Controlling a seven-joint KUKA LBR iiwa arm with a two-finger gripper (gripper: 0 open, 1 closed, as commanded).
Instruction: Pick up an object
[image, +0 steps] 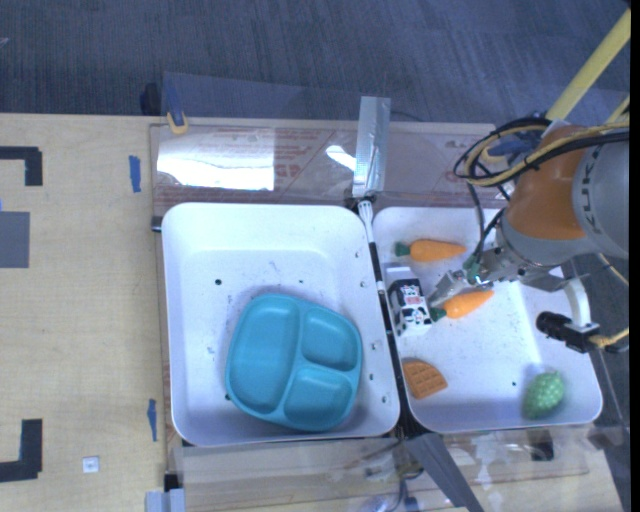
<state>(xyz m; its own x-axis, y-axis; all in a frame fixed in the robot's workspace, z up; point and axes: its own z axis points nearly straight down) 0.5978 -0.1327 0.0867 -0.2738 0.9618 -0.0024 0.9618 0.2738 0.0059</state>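
On a pale wooden bench marked with black tape corners and small blue tape strips, two shallow white bins sit side by side, with dark blue-grey floor beyond the far edge. A sheet of clear plastic lies behind the bins, and a metal strip stands at the line where they meet. The left bin carries a turquoise divided plate set toward its near side.

Over the right bin the grey arm, with its orange band, reaches in from the right, trailing black and yellow cables. The gripper hangs low above the middle of this bin, just beside the thick end of a small orange carrot that lies tilted below it. A second carrot lies just behind, toward the far wall. Nearby, against the left wall, sits a black-and-white toy; an orange waffle-like piece lies near the front, and a green knobbly ball rests in the front right corner.

Whether the fingers are apart or closed cannot be told, since the wrist and blur hide them, and contact with the carrot cannot be made out. The toy's form is too small to identify.
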